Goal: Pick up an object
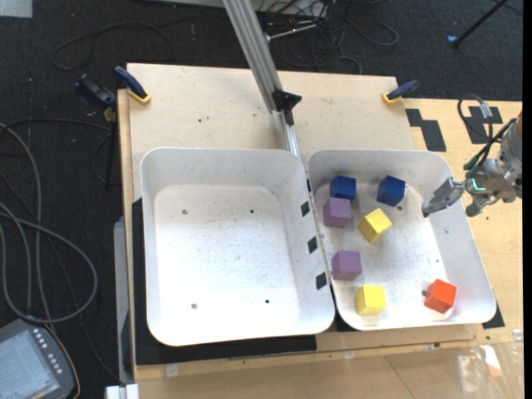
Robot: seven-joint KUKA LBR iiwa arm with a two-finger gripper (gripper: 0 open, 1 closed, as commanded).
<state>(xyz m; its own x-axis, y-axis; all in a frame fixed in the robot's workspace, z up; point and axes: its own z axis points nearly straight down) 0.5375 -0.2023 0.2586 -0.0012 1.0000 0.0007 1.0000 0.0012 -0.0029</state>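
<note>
We see gripper (pixel 459 198) at right bin (pixel 465 248) right rim, arm cut off by frame edge. Fingers seem spread, nothing between them, though view is small and blurred. Seven cubes in right bin: two blue (pixel 343 187) (pixel 391 190), two purple (pixel 337 212) (pixel 346 264), two yellow (pixel 376 224) (pixel 371 299), one orange (pixel 440 295). All well apart from gripper.

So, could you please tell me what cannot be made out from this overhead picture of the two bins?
- Gripper, camera view: small and blurred over the right bin's rim, so its grip state cannot be told.
- Arm, camera view: cut off by the right edge above the wrist.
- Yellow cube near the front rim: its lower faces are hidden by its own top.
- Dark specks on the left bin's floor: too small to identify.
</note>
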